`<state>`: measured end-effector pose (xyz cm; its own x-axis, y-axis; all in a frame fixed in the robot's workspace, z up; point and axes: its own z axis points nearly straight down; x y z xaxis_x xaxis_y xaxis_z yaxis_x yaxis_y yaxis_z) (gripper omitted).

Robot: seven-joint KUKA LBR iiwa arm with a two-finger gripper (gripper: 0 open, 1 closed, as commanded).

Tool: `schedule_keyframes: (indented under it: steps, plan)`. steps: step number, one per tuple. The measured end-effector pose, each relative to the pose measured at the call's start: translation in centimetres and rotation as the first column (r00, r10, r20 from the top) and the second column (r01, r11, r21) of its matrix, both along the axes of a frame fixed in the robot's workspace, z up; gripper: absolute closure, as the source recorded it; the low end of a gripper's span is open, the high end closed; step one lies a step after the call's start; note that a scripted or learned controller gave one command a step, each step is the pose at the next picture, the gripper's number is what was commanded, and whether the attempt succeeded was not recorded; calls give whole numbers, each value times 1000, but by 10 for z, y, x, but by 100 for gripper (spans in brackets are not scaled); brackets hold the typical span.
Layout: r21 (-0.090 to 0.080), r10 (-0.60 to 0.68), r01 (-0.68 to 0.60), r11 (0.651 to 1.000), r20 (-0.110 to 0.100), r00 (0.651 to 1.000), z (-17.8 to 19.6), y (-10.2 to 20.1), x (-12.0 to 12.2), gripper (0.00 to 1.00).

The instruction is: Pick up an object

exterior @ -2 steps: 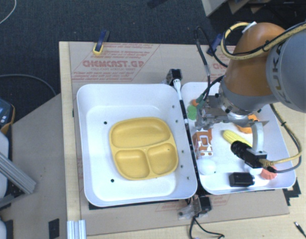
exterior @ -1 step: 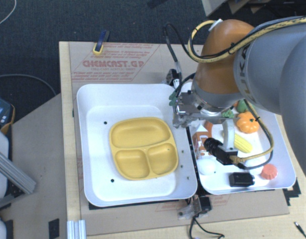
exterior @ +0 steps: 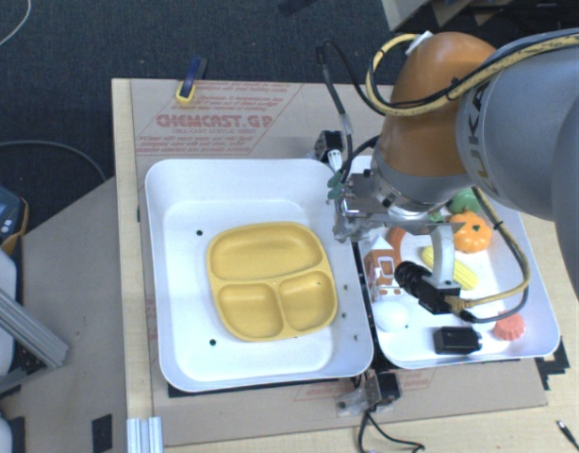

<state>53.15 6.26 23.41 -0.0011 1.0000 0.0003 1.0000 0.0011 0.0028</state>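
Toy corn cob [exterior: 456,270] lies in the right bin [exterior: 535,295], four o'clock from the gripper [exterior: 357,217]; the wrist hides its opening, so its state cannot be told.

Yellow tray [exterior: 269,279], white left bin [exterior: 176,206], orange fruit [exterior: 471,236], yellow corn [exterior: 464,274], reddish-orange toy [exterior: 508,327].

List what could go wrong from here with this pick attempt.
1. The gripper sits low by the inner wall of the right bin; it may strike the rim.
2. The corn and orange fruit lie close together, so a grab may knock or catch both.
3. The arm hides much of that bin, so a miss may go unseen.
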Motion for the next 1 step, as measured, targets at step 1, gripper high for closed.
schedule_keyframes:
  steps: [1]
  plan:
    - [-1,-2,2,1000,-7,1000,-20,-1,0,100]
